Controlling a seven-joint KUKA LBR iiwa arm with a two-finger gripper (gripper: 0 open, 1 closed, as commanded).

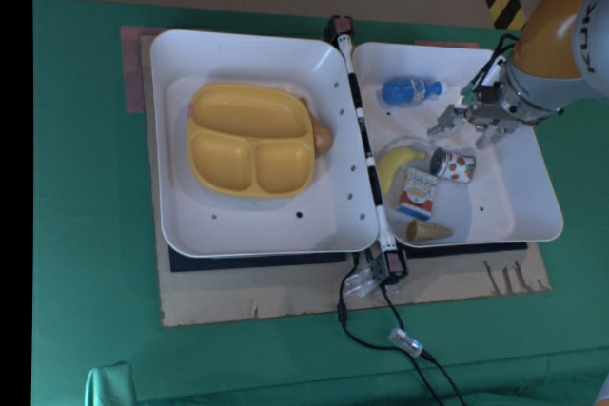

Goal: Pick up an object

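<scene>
Two white bins sit side by side on a brown board over a green bench. The left bin (181, 214) holds a yellow tray (249, 138) with three compartments, lying flat near the bin's middle; a small orange-brown thing (324, 140) pokes out from the tray's right edge, touching it, too hidden to name. The right bin (528, 204) holds the loose items. A blue bottle (411, 91) lies on its side near the bin's far left part, cap pointing right. A banana (398, 162) lies curved near the bin's centre-left. Just right of it stands or leans a small carton (418, 193) with red and blue print, touching the banana's lower end. A can (454, 165) with red spots lies tipped on its side just above and right of the carton. A cone (428, 231) lies flat near the bin's near edge, tip pointing right, just below the carton. The arm (561, 33) reaches in from the right, orange band above the wrist, and the gripper (470, 127) hangs over the right bin, between the bottle and the can. Its two fingers are spread apart, one finger (444, 123) pointing left toward the banana and the other toward the can, with nothing between them. The gripper's height above the bin floor cannot be told. A black strip with white dots (366, 157) runs between the bins, and cables (400, 338) trail from its near end across the bench.
</scene>
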